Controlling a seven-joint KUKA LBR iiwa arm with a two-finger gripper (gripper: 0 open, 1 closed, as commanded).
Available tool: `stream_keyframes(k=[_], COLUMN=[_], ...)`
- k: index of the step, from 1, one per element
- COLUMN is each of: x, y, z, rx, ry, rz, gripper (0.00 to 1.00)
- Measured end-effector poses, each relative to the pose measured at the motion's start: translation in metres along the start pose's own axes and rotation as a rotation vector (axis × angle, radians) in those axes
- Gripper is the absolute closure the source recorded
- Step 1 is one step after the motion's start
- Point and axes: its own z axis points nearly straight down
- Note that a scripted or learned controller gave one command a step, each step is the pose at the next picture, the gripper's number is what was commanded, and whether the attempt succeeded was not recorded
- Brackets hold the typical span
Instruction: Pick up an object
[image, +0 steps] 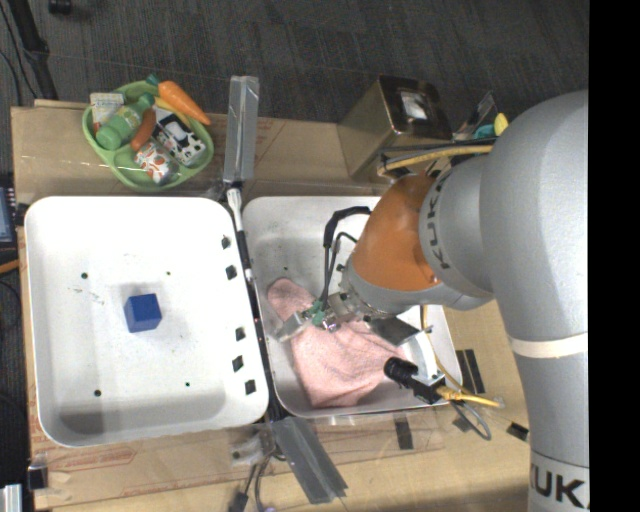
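A pink cloth (335, 360) lies crumpled in the right bin (290, 230), toward its near side. My gripper (318, 317) hangs low over the cloth's upper edge, under the orange band of the arm. Its tips are mostly hidden by the wrist and merge with the cloth. A blue cube (143, 312) rests in the left bin (60, 250), well away from the gripper.
A green bowl (110, 165) of toy food stands behind the left bin on the bench. A brown box (400, 115) sits behind the right bin. The grey divider (240, 130) runs between the bins. The big arm covers the right bin's right side.
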Motion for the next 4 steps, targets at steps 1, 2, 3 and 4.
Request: stream_keyframes(k=[1,2,3,4], x=[0.035,-0.018,0.007,0.008], y=[-0.002,-0.013,-0.022,-0.021], z=[-0.101,-0.020,-0.001,-0.011], rx=[-0.004,0.002,-0.004,-0.002], ry=[-0.001,0.001,0.000,0.000], rz=[-0.034,0.038,-0.059,-0.065], gripper=[0.00,0.00,0.00,1.00])
